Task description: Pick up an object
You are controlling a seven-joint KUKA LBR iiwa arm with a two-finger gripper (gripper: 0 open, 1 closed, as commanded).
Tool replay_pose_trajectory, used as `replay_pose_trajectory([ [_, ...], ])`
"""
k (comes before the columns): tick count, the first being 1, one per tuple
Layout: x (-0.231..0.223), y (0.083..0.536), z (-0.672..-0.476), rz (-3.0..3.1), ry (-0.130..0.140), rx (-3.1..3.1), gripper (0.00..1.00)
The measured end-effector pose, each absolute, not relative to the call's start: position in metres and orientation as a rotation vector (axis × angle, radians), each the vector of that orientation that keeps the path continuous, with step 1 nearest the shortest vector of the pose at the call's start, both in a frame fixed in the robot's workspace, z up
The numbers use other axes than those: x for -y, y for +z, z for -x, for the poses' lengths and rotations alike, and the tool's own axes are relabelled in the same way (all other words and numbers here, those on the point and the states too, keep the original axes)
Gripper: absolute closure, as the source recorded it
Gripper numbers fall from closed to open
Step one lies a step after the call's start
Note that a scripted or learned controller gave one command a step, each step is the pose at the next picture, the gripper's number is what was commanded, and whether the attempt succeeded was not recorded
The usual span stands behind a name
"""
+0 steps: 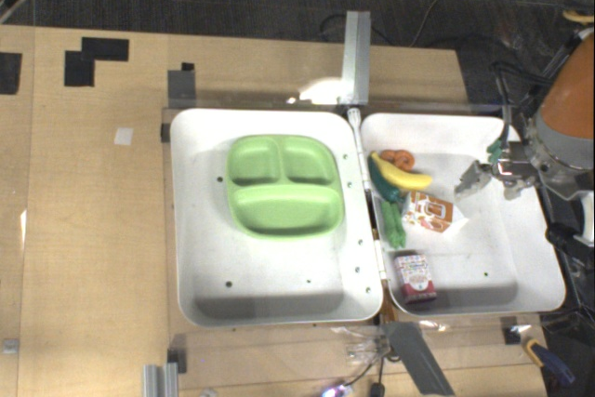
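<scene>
Camera view, from where I stand: arm comes in from the right, hand (485, 172) hovering over the right bin (521, 284), fingers spread, nothing between them. Candidates cluster along that bin's left wall: banana (400, 174), snack packet (429, 215) just below it, green stick-shaped item (391, 220) alongside the wall, dark red carton (415, 278) nearer the front. Snack packet lies closest, down-left of the hand, clear of the banana. Banana's long axis runs diagonally, upper-left to lower-right, so my guess is the fingers need to close across it. Left bin (195, 200) carries a green divided plate (282, 184), well apart from the hand. Worktop (84, 228) otherwise irrelevant.
</scene>
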State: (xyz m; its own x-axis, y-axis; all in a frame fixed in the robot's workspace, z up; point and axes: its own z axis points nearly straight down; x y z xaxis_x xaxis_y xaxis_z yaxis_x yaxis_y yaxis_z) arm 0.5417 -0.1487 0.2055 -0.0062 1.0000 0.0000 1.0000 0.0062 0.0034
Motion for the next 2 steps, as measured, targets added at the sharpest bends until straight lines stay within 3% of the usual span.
replay_pose_trajectory([
  [1, 0.105, 0.134, -0.579, -2.094, 0.003, -2.340, 0.00],
  [2, 0.084, 0.090, -0.645, -2.160, 0.012, -2.267, 0.00],
])
